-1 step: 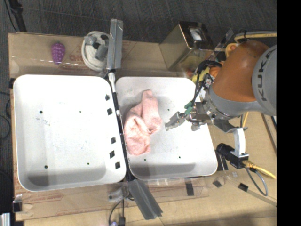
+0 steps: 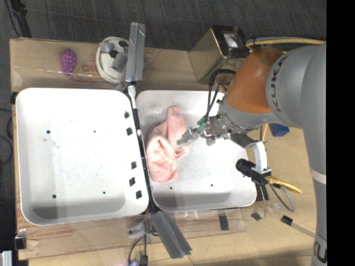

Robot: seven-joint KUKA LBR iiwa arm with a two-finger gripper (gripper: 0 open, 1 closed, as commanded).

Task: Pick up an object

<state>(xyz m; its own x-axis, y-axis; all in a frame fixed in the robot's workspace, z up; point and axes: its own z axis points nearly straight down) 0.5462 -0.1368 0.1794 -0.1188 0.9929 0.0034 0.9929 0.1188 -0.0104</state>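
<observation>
You have the claw (image 2: 187,138) low in the right bin (image 2: 238,190), tips at the pink cloth (image 2: 165,146) edge, open/shut I cannot tell, and the cloth lies just to its left w/ long axis running top-to-bottom approx.

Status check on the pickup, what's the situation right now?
Tool at the pink cloth's right edge, right bin. Cloth lying in the bin, not lifted. Nothing in the way.
</observation>
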